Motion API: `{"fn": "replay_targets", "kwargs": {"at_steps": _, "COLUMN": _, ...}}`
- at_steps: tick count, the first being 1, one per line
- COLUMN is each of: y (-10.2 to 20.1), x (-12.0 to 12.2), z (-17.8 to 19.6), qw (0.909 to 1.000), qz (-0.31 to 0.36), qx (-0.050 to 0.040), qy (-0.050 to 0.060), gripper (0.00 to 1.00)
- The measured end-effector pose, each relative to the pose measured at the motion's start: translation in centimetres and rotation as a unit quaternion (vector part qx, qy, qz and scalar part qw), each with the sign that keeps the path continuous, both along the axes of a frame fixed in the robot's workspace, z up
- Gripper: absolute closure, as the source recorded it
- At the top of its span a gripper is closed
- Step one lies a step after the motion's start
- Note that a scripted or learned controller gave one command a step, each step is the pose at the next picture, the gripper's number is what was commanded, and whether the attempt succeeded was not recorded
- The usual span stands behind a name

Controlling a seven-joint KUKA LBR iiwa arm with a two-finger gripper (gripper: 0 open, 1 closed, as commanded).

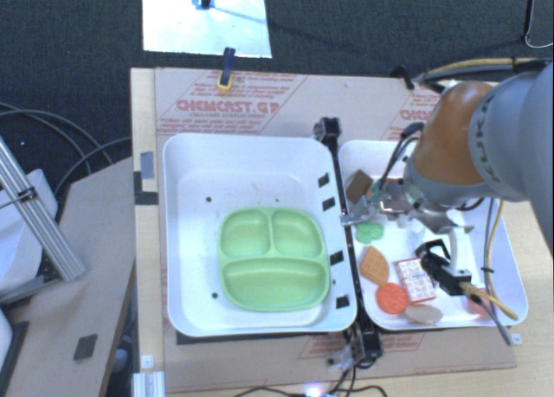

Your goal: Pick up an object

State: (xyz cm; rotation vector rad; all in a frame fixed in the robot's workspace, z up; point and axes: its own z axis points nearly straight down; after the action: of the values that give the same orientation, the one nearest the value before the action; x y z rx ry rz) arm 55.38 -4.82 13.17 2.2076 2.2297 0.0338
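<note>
From above, the end effector (374, 207) hung low in the right bin (518, 287) — its state could not be told. A green round piece (370, 233) lay just beneath it, a tan wedge (375, 265) further below, its long axis pointing toward the end effector.

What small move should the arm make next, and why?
Probably lower the gripper straight onto the green piece. The gripper hangs just above it in the right bin, nothing shows between its fingers, and the other items lie further down the view, apart from it.
</note>
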Motion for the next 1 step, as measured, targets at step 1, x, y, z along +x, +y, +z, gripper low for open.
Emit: {"fn": "replay_targets", "kwargs": {"at_steps": 1, "y": 0.55, "x": 0.04, "z": 0.92, "qw": 1.0000, "qz": 0.003, "qx": 0.0048, "qy": 0.002, "gripper": 1.00}}
